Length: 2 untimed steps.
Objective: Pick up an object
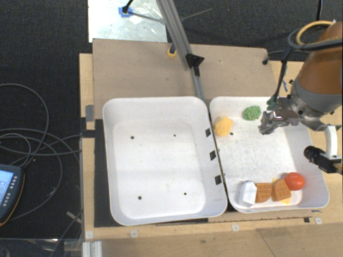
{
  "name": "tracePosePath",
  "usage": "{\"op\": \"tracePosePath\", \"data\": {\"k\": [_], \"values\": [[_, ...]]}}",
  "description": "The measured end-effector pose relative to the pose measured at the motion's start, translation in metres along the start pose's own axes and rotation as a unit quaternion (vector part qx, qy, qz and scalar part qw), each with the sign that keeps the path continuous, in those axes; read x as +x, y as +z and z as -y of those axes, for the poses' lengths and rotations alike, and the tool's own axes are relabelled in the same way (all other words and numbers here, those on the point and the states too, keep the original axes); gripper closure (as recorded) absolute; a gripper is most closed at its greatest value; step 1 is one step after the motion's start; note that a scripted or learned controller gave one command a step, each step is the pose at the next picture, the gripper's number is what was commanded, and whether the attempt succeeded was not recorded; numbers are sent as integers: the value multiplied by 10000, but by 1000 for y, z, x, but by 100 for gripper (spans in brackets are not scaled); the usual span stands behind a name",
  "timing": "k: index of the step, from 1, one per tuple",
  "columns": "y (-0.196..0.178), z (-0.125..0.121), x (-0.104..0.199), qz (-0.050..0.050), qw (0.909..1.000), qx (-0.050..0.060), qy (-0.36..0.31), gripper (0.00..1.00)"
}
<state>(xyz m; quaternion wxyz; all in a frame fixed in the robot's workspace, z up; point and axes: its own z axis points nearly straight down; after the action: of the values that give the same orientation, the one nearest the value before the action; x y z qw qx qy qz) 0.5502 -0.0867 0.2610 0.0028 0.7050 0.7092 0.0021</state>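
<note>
The right bin (pixel 252 143) holds several small items. A green leafy piece (pixel 251 113) lies near its far edge, and a yellow chunk (pixel 223 126) rests by its left wall. Along the near edge sit a white piece (pixel 246 192), two orange-brown blocks (pixel 263 191) (pixel 281 189) and a red ball (pixel 294 181). My gripper (pixel 266 128) hangs over the far right part of this bin, just right of and below the green piece. Nothing shows between its tips.
The left bin (pixel 115 197) lies beside the right one, with a black-clipped divider (pixel 213 155) between them. A grey pole (pixel 177 25) slants in from the top. Cables and a tablet (pixel 8 189) lie on the floor at left.
</note>
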Motion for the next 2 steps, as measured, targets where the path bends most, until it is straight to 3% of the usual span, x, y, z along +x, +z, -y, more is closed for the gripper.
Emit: {"op": "tracePosePath", "data": {"k": [2], "values": [[27, 12, 110, -21, 10000, 34, -24, 100]]}}
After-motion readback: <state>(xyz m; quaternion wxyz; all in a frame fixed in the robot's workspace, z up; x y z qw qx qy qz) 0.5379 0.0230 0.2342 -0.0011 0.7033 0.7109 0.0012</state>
